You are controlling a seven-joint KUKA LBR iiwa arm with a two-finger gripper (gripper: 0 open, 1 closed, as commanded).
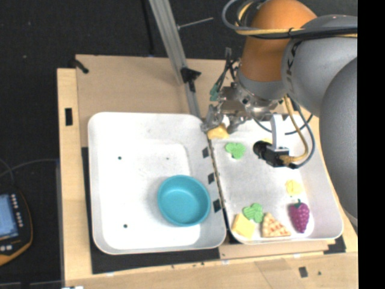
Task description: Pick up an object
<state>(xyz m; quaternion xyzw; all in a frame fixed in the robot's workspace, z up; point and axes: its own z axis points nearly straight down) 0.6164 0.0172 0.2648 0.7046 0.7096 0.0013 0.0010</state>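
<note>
My gripper (219, 125) hangs over the far left corner of the right bin (313, 236), below the orange wrist band. A small yellow block (218, 132) sits between its fingertips, above the bin's rim, and the fingers are shut on it. Just below it on the bin floor lies a green leafy toy (235, 150). Other toys lie along the bin's near side: a yellow wedge (242, 226), a second green piece (254, 211), a pizza slice (274, 226), purple grapes (299, 215) and a small yellow piece (293, 187).
The left bin (120, 137) holds a blue bowl (180, 200) near its front right. A black part on a cable (269, 153) hangs over the right bin's middle. A slanted metal post (174, 47) stands behind the bins. The bulky arm covers the right bin's far right side.
</note>
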